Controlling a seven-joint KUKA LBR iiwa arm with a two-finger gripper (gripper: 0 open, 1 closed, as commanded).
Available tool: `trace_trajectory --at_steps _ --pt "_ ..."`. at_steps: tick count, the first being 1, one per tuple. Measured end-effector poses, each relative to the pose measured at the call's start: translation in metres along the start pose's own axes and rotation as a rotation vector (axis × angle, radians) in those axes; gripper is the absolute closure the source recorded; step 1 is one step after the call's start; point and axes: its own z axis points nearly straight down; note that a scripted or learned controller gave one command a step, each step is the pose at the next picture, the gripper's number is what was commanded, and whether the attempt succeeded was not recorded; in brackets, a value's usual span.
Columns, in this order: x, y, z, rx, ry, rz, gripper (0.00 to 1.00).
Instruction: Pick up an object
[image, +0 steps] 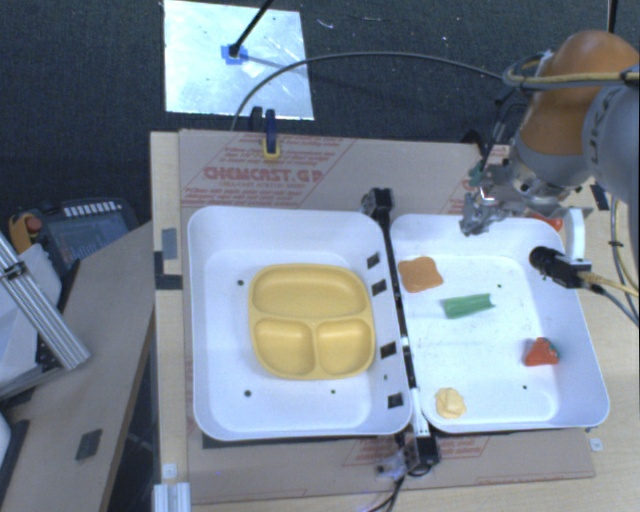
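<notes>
- Now we are looking down on a desk (430, 160) bearing two shallow white bins. The left bin (215, 300) and the right bin (590, 385) are meeting along a dark seam (392, 300).
- We are seeing the gripper (478, 218) hanging over the far left corner of the right bin, about at its rim. We cannot tell whether it is wide or narrow.
- An orange piece (420, 273) is lying flat in the far left part of the right bin. It is the thing nearest the gripper, and it is sitting just beside the seam-side wall.
- A green piece (467, 305) is lying near the middle of that bin. It is apart from the orange piece, with bare floor showing on every side of it.
- A red piece (541, 352) is sitting close to the right wall, toward the near side and well apart from the green piece.
- A pale yellow piece (450, 403) is resting in the near left corner, close to the near rim and the seam.
- We are noting open floor running through the near middle of the right bin, between the green, red and pale yellow pieces.
- A yellow divided plate (308, 320) is occupying the middle of the left bin, with a band of bare floor running all round it.
</notes>
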Motion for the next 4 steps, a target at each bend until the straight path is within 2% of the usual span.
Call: trace_trajectory --at_steps 1,2,3,4 --pt "0.000 0.001 -0.050 0.000 0.000 -0.001 1.00" --pt "0.047 -0.016 -0.034 0.002 0.000 -0.001 1.00" --pt "0.104 -0.031 -0.030 0.003 0.000 -0.001 1.00" --pt "0.145 -0.042 -0.032 0.003 0.000 -0.001 1.00"
